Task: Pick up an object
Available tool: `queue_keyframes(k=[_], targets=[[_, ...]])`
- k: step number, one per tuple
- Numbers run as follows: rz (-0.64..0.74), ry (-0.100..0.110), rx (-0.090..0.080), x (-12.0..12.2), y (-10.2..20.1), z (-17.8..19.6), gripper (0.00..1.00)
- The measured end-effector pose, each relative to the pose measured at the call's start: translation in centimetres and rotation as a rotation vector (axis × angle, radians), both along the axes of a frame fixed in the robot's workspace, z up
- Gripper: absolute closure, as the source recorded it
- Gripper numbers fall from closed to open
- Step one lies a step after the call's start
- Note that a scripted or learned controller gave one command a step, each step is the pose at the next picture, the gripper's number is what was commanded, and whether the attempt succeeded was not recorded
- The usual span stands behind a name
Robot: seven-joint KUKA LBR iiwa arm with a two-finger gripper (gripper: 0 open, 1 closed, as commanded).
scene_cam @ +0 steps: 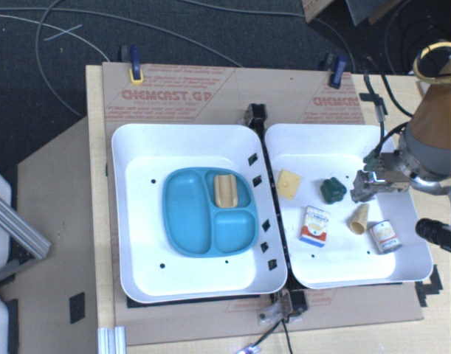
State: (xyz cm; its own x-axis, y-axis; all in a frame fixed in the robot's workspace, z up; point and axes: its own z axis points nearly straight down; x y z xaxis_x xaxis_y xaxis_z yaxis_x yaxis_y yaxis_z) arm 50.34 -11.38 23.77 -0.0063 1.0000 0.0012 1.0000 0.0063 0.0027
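Observation:
My gripper hangs over the right bin, reaching in from the right. Just to its left lies a dark green lump, and a tan cone lies just below it. Nothing shows between the fingers. A small can with a red and white label lies toward the bin's right edge. A red, white and blue carton rests near the bin's middle, and a pale yellow block lies to the upper left of it.
The left bin holds a blue divided plate with a tan bread-like piece in its upper right compartment. Black clips run along the divider between the bins. Clamps and cables lie beyond the board's far edge.

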Motion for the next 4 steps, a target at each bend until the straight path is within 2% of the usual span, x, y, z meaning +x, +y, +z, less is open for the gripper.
queue_keyframes(k=[3,4], targets=[[0.0,0.001,0.001,4.1,14.5,1.5,1.0],[-0.001,0.003,0.001,5.9,19.5,-0.2,1.0]])
